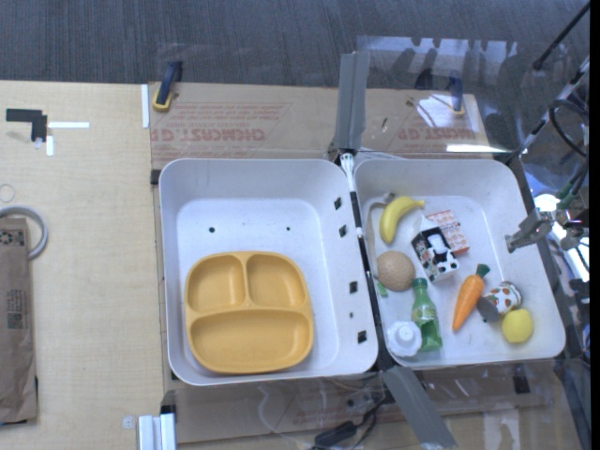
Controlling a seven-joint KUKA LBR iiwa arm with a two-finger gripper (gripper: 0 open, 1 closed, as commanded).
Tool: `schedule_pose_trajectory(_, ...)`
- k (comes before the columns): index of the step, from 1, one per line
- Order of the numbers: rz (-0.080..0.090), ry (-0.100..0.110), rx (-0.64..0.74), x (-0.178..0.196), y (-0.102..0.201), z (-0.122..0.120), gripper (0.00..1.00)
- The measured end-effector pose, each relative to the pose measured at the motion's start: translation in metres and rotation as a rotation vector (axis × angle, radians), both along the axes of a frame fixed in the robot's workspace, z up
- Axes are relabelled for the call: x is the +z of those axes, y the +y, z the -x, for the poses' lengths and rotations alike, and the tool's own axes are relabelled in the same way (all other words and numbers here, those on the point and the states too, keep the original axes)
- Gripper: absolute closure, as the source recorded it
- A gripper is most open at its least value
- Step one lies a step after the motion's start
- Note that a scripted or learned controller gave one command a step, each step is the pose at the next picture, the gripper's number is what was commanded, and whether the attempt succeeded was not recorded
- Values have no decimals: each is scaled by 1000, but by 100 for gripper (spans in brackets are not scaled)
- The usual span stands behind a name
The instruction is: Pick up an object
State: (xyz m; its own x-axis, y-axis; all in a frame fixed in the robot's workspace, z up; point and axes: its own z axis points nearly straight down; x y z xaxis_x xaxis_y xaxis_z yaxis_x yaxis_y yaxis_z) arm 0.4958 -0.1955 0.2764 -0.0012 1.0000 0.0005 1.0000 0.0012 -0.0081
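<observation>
fixed overhead camera, slanted down, both bins [178,251]

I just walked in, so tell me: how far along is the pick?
Nothing is picked yet. The banana, carrot, lemon and green bottle all lie in the right bin. The gripper sits at that bin's right edge, holding nothing visible. Grasping and lifting remain.

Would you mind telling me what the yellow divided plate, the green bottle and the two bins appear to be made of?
The plate looks like moulded plastic, matte, with soft rounded dividers. The green bottle seems to be translucent plastic with a white cap, though glass cannot be ruled out. The left bin and right bin look like smooth white plastic with a slight sheen.
</observation>
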Motion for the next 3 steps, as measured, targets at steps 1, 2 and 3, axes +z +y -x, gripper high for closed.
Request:
schedule_pose_trajectory(1,-3,-2,235,-119,17,-12,0)
schedule_pose_trajectory(2,-2,-3,283,-80,26,3,0)
schedule_pose_trajectory(3,-3,-5,417,-188,-2,-22,0)
